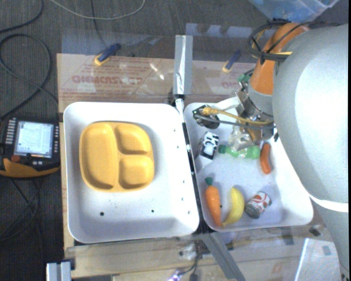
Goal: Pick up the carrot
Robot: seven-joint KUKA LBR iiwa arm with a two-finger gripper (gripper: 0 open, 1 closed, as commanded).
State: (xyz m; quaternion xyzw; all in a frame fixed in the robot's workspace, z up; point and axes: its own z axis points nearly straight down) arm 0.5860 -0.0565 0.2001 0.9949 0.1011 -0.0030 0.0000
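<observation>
Carrot work begins at the near-left corner of the right shallow white bin (298, 212), where the stubby orange carrot with a green top (213, 201) lies lengthwise, touching the curved yellow banana (234, 205) on its right. A clean pick would mean closing across its narrow body from above, well clear of the banana. The two-finger gripper (244, 134) sits near the bin's far side, well apart from the carrot, and I cannot tell its state.

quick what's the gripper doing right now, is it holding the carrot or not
Gripper: open or closed cannot be told. It sits over the right bin, apart from the carrot, which lies by the banana.
</observation>
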